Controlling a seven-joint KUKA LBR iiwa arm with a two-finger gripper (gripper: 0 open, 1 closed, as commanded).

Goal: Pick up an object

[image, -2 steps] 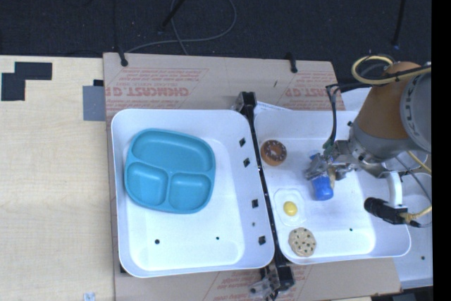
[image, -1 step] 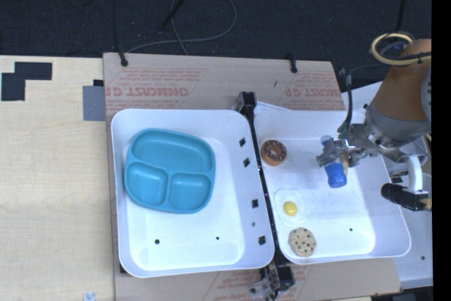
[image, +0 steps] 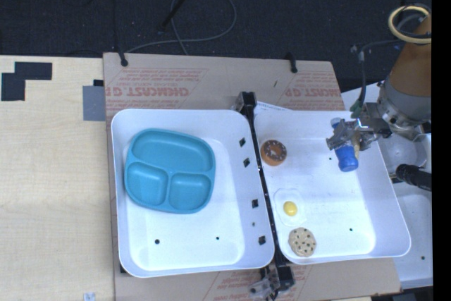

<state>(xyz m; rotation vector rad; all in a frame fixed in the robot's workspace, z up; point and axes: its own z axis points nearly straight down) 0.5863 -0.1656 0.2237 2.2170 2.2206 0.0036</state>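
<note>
Right now the grey two-finger gripper (image: 343, 139) hangs at the right bin's (image: 366, 247) far right side, a small blue plastic cylinder (image: 348, 159) just beneath its tips. Whether it is pinched I cannot tell. Lift slowly; the glazed brown doughnut (image: 273, 152) sits well off to its left.

Single fixed overhead view, slanting down on both white bins (image: 141, 250).

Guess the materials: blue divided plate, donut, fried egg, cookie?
Blue divided plate: likely molded plastic, uniform colour, soft sheen, rounded compartments.
Donut: probably plastic or rubber toy food; glossy brown icing.
Fried egg: looks like toy plastic, flat white with a smooth yellow yolk.
Cookie: probably toy too; matte tan, dark chips. Too small to be sure.
</note>
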